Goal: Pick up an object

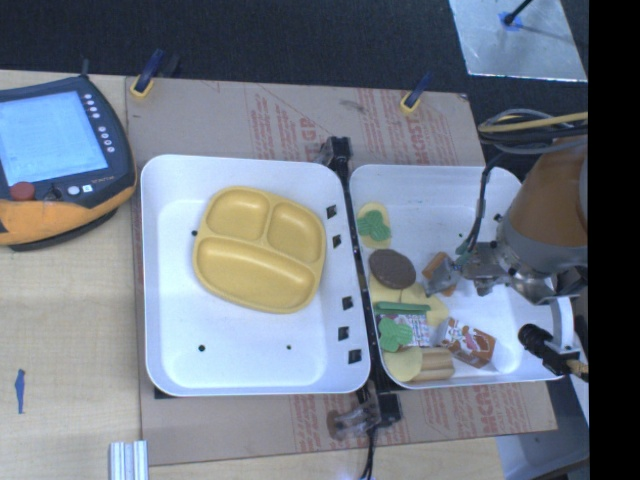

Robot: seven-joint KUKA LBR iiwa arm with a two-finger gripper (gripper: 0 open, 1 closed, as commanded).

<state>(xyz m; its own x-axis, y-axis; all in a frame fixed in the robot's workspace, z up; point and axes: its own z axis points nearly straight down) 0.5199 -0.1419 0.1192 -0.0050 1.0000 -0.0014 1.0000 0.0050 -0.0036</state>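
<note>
Wooden bench [60, 348] under a sheet of brown cardboard [250, 118], dark floor beyond the far edge. Far left: a teach pendant [55, 153] with a lit screen, resting on its orange underside. Two clamps, blue and yellow, pin the cardboard's far edge, one near the left corner [148, 74] and one farther right [415, 94].

Left bin [165, 358]: white, shallow, holding a yellow divided plate [260, 248] with three compartments, lying flat and turned at a slant, nearer the bin's far half. Black clips run down the seam where the two bins meet.

Right bin [400, 180]: a cluster of small toy food pieces along its left and near sides. From far to near: a pale yellow disc with a green leafy piece [375, 226] on it, a brown round patty [392, 268], a green and white flat piece [402, 310], another green leafy piece [394, 336] on a yellow disc, a tan roll-shaped piece [434, 366] at the near wall. Right of these, a brown and white packet-like piece [468, 343].

Arm enters from the right, orange band [550, 203] above the grey wrist. Gripper [447, 273] sits low over the bin's middle, just right of the patty. A small orange-brown piece [437, 264] lies right at the fingertips; contact or grip cannot be told. Finger spread also cannot be told; the tips blur into the dark metal around them.
</note>
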